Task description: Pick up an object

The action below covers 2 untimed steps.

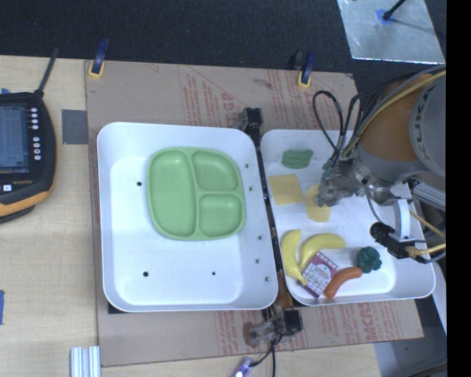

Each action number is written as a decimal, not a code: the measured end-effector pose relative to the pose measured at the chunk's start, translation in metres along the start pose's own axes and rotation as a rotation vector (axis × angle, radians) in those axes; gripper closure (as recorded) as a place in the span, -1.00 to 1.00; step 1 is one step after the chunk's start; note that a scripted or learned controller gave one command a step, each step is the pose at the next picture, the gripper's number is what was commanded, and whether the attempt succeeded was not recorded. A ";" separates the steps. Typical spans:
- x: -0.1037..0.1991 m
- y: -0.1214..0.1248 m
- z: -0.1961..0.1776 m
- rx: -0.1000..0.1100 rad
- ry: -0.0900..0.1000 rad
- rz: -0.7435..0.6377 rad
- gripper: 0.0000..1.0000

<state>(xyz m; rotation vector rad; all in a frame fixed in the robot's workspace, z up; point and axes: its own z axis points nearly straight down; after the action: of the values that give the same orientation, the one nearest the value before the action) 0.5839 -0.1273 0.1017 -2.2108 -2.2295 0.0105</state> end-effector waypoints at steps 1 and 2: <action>0.000 0.000 0.000 0.000 0.000 0.000 -1.00; -0.001 0.000 -0.010 0.000 -0.003 -0.003 1.00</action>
<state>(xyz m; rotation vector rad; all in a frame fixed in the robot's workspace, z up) 0.5840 -0.1283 0.1118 -2.2094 -2.2339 0.0132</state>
